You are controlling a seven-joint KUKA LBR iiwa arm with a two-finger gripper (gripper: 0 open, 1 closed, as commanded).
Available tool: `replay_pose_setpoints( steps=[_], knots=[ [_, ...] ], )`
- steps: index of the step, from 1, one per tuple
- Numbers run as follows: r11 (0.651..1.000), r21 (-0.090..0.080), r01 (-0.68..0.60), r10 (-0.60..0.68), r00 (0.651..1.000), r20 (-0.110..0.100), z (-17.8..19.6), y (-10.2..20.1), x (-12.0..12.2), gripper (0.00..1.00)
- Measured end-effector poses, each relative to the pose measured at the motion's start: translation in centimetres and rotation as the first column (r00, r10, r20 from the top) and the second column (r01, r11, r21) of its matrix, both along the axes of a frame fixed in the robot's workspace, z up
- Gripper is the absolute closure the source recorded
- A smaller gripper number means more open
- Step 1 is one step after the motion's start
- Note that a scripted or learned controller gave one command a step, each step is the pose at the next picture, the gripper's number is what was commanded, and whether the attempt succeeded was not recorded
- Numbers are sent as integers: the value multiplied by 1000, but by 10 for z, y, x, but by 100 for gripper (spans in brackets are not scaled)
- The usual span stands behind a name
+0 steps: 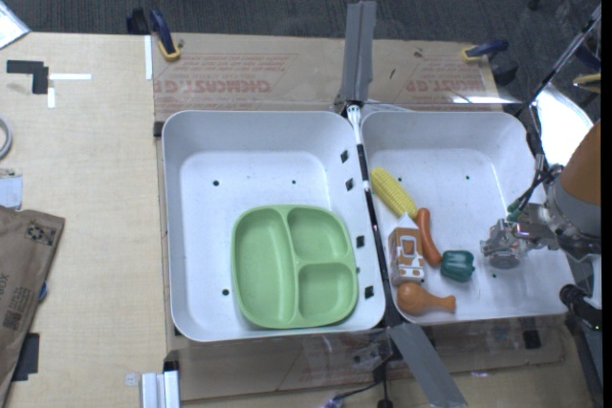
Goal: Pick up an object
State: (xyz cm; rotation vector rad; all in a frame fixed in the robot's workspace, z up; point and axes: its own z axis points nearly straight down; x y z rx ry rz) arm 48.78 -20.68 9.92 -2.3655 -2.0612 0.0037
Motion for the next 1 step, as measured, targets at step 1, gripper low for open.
replay_pose_setpoints(
  steps=[1],
  knots=[
    [1000, -3, -10, 10, 1000, 2, 131, 72, 51, 100]
  ],
)
